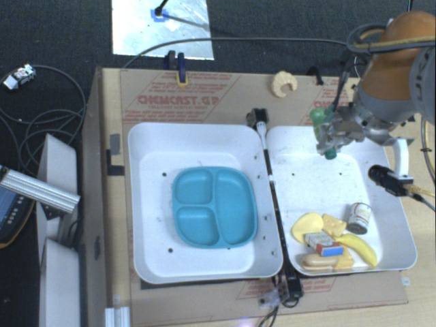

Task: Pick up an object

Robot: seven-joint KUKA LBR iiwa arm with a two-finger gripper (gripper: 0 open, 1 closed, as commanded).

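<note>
Reaching in from the upper right of the frame, grey arm (392,80) with its orange band high at the right edge, wrist bent down over the far end of the right bin (300,182). Hand (330,150) hanging near that bin's upper rim, pointed downward, green parts showing at its top and tip. Cannot tell whether closed or apart; nothing seen between the tips.

Plenty of bare white floor directly beneath and below the hand, stretching down the middle of the right bin. Centre divider between the bins close on the left; a black fitting (388,180) jutting in over the right rim.

Heaped in the lower right corner of the right bin, well apart from the hand: a banana (361,248), yellow and curved; a yellow wedge-like piece (306,225); a small red and blue box (324,245) lying on the heap; a tan roll (319,263) along the bottom rim; a small tin can (359,216) just above, tilted.

Left bin (146,182) holding a blue divided tray (214,207), set flat in the middle.

On the brown counter (225,90) beyond the bins, a pale curled piece (284,83).
</note>
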